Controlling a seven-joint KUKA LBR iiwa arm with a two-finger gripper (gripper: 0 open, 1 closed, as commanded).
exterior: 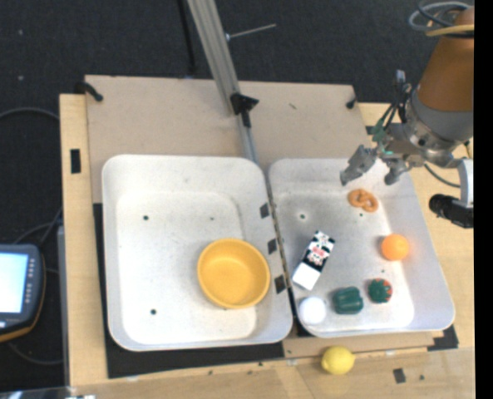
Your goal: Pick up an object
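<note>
My gripper point(374, 167) hangs open above the far part of the right bin point(346, 185), its two fingers spread apart with nothing between them. Just below it lies a small brown pretzel point(362, 199). Further toward the front of the bin are an orange ball point(394, 247), a black-and-white carton point(313, 259), a dark green block point(347, 300), a red-and-green strawberry-like toy point(380, 290) and a white ball point(313, 310).
A yellow bowl point(233, 273) sits in the left bin point(138, 223) near its right wall. A yellow lemon point(337, 360) lies on the bench in front of the right bin. A metal pole point(221, 56) slants up behind the bins.
</note>
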